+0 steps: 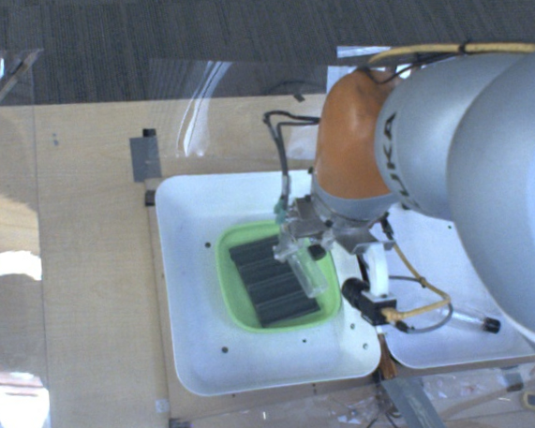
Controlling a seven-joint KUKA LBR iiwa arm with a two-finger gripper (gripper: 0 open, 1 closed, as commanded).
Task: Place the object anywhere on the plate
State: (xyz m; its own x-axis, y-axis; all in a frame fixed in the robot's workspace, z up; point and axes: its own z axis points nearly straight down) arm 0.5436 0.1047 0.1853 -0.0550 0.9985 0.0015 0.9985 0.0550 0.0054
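A green plate point(235, 307) lies in the left white bin point(197, 356). On the plate rests a dark ridged rectangular object point(267, 285), lying flat and covering much of the plate's middle. My gripper point(298, 260) hangs over the object's right edge, at the right side of the plate. Its clear fingers point(310, 275) stand apart and open, with nothing gripped between them. The grey arm with its orange band point(355, 143) reaches in from the right and hides the bin's upper right corner.
The right white bin point(450, 351) lies partly under the arm. A cable with a black plug point(490, 325) trails across it. A black bracket point(146, 156) sits on the wooden bench beyond the left bin.
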